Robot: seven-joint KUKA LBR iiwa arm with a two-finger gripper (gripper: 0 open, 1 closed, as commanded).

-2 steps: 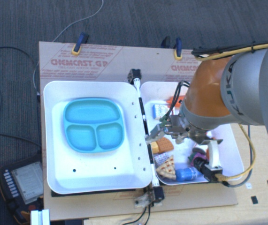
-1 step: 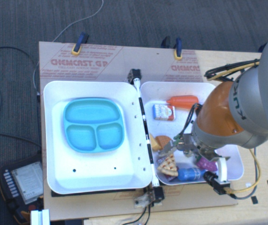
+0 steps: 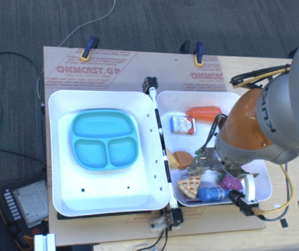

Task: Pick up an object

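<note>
plywood bench (image 3: 112,69) over dark grey carpet (image 3: 13,25).

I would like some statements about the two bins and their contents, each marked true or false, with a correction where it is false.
1. A blue divided plate lies in the left bin. True.
2. The orange carrot-shaped toy lies in the left bin. False: it lies in the right bin, near its far side.
3. The waffle-patterned slice lies near the front of the right bin, beside a blue object. True.
4. The gripper is over the left bin. False: it is low over the right bin, among the toys.
5. The small red and white packet lies on the blue plate. False: it lies in the right bin, left of the orange toy.
</note>
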